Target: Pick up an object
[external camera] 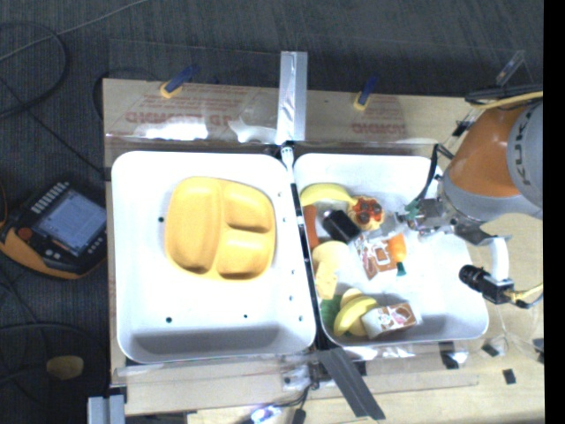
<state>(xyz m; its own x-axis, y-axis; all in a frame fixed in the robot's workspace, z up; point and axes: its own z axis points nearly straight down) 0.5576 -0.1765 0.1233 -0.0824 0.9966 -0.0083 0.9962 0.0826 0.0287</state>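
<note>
I see 1 arm (499, 162) entering from the right edge of the frame, its orange band and grey wrist hanging over the right side of the right bin (441, 312). The gripper (422, 215) sits at the arm's left tip, right of centre in the frame, above the bin's white floor. From this slanted view I cannot tell whether it is parted or closed, and I see nothing held in it.

Just left of the gripper lies a small carton (380, 256) with red and white print, tilted, with an orange piece (397, 244) touching its right side. Above it is a small round red and yellow toy (366, 210), and beside that a black block (340, 226).

Further left, along the bin's left wall, a yellow banana (322, 193) curves at the top, a pale yellow rounded fruit (328, 261) lies in the middle, and another banana (353, 312) rests near the bottom beside a second small carton (390, 319). These things crowd the left half of the right bin.

The left bin (141, 325) holds 1 yellow divided tray (219, 228), lying in its upper middle.

At the far left of the frame, off the bench, an orange handheld controller (57, 228) with a screen lies on the dark floor.
</note>
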